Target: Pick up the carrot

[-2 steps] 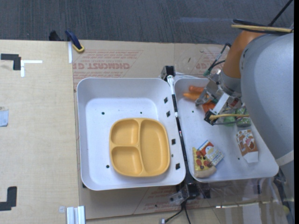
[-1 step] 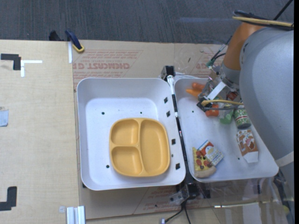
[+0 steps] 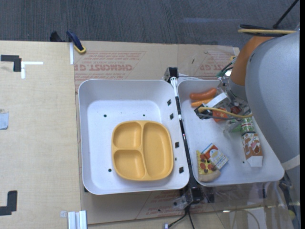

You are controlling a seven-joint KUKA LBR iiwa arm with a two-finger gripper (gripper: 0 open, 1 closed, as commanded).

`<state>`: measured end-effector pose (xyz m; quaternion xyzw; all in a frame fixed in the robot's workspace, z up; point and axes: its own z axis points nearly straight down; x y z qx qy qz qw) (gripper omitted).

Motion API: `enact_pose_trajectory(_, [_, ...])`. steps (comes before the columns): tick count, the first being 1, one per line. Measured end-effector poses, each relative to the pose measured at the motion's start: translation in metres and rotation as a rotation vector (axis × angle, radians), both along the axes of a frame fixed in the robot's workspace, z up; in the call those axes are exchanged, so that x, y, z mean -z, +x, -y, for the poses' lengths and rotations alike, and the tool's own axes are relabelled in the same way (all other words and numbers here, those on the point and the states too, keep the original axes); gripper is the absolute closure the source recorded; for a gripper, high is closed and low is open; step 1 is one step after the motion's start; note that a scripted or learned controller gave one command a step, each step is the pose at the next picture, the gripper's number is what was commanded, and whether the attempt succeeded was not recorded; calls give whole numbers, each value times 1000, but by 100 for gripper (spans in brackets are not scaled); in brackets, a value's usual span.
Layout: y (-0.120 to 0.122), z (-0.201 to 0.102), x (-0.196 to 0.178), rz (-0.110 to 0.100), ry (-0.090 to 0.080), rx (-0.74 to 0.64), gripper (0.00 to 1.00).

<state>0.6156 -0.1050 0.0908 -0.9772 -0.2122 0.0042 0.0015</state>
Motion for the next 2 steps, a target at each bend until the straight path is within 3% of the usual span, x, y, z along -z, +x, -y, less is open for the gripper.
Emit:
enact_pose_trajectory(1, [-37,0,-44,2,1,59,0])
enact_pose_trajectory(2, [0,0,0,3,-2,176,0])
